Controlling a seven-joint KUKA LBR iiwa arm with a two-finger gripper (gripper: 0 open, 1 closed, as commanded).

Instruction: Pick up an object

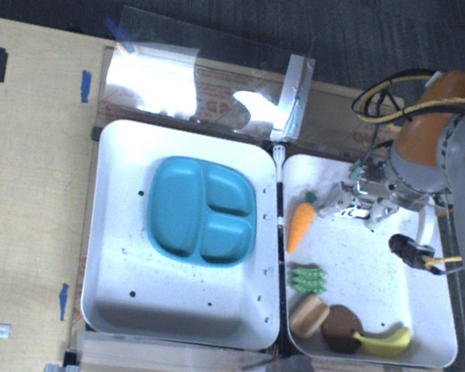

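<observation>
A: Start at the bottom of the frame. What lies in the right bin (433, 336)?

B: Along its lower edge, one yellow banana (385, 339), one dark brown round piece (340, 324) touching it, and one tan bread-like piece (308, 315) just left of that. Above them sits one green leafy toy vegetable (308, 279).

A: And higher up?

B: One orange carrot (300, 224) with a green top, lying against the bin's left wall, near the middle of the frame.

A: Where is the gripper (361, 203)?

B: At the upper part of the right bin, hanging over bare white floor. The carrot lies just to its lower left, apart from it; the banana group is well below it. Nothing shows between the jaws, and I cannot tell whether they are spread or closed.

A: The left bin (110, 275)?

B: One blue divided plate (204, 211) with three compartments, sitting in its upper middle.
</observation>
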